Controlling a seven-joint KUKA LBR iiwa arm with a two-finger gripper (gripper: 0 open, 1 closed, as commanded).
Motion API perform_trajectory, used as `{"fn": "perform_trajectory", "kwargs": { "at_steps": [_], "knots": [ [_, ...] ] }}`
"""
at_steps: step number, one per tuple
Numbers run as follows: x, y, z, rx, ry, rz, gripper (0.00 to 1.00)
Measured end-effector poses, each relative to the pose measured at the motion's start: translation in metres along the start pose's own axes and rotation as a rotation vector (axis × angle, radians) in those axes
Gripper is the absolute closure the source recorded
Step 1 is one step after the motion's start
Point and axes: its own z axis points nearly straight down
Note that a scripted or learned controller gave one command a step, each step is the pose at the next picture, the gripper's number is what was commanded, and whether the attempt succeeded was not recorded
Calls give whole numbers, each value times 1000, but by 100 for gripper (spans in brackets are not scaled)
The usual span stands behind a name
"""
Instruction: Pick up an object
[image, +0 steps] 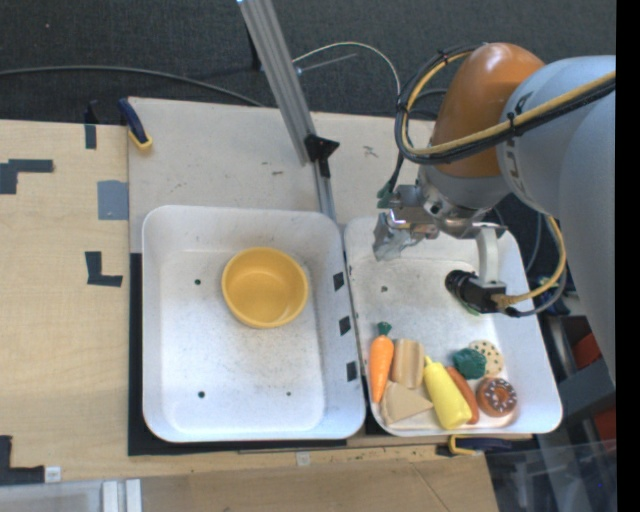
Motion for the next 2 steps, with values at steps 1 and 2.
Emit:
{"fn": "perform_trajectory", "kwargs": {
  "at_steps": [1,2],
  "knots": [
    [54,10,-8,0,0,0,100],
    [107,28,7,2,-1,1,100]
  ]
}}
